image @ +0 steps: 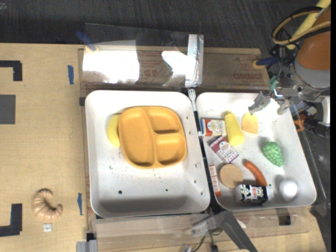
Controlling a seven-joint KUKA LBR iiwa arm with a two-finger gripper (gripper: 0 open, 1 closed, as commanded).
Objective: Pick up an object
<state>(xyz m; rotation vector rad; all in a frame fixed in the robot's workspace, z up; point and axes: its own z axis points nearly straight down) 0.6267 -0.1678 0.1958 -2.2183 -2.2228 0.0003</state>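
We've grabbed nothing yet: our tool (270,103) hangs wide open and empty at the right bin's (307,190) 1 o'clock corner, near the yellow wedge (250,124).

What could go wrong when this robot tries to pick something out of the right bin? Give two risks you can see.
1. Crowding: the cartons, the cookie and the sausage lie close together, so the fingers may knock a neighbour or pinch two things at once.
2. Rolling: the white ball and the green bumpy toy look rounded and could slip away. The gripper sits over the bin's far corner.
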